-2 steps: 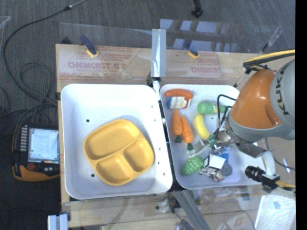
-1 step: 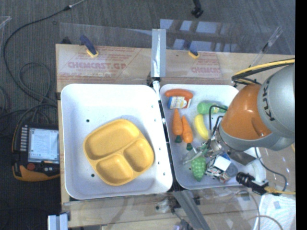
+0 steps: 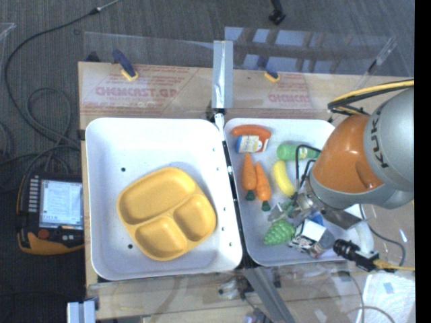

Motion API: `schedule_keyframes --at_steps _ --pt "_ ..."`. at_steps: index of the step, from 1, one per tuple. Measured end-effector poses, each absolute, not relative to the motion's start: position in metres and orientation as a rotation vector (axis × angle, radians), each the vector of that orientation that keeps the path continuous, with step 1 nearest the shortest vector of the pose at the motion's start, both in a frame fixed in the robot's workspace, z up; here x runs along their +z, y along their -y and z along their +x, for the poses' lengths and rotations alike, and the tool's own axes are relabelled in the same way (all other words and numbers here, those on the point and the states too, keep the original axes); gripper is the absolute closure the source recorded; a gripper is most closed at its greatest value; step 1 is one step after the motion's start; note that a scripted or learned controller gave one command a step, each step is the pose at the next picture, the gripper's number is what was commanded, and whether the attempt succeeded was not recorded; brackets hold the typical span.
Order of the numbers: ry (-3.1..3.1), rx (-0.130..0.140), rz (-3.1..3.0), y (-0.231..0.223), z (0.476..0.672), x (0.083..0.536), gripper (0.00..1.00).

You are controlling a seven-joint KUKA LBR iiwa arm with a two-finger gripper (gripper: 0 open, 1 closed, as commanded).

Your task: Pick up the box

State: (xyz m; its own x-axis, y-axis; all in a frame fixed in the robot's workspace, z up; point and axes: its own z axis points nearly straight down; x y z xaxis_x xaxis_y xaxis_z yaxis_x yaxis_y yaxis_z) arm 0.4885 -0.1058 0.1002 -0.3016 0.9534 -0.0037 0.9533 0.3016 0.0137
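- Gripper sits low in the right bin, near its front edge, under the grey-and-orange wrist. Wrist bulk hides most of it; cannot tell whether it is open or closed, or whether anything is caught in it.
- Touching or just beside the tool: a green bumpy toy on its left, and a white and blue object right under it. Contact with either is not resolvable.
- Further left in the same bin: two carrots lying side by side, a yellow banana beside them, a green piece at the far side.
- Box: small carton, white with blue and orange print, at the far-left corner of the right bin, just in front of a red-orange item. Well apart from the tool.
- Handling, as judged: light, stiff card-like walls, flat faces, likely a bit slick. Should take a pinch across its two narrower opposite faces; too much squeeze could dent it. The neighbour behind and the bin wall leave little room on the far side.
- Left bin: holds a yellow divided tray, apart from all this.
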Motion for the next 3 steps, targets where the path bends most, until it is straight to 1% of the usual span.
schedule_keyframes --at_steps 1,2,3 --pt "-2.553 -0.003 1.832 0.065 0.535 0.183 1.0" --pt "-2.62 -0.006 1.733 0.081 0.586 0.183 1.0" --pt "-2.69 -0.005 1.619 0.064 0.668 0.186 1.0"
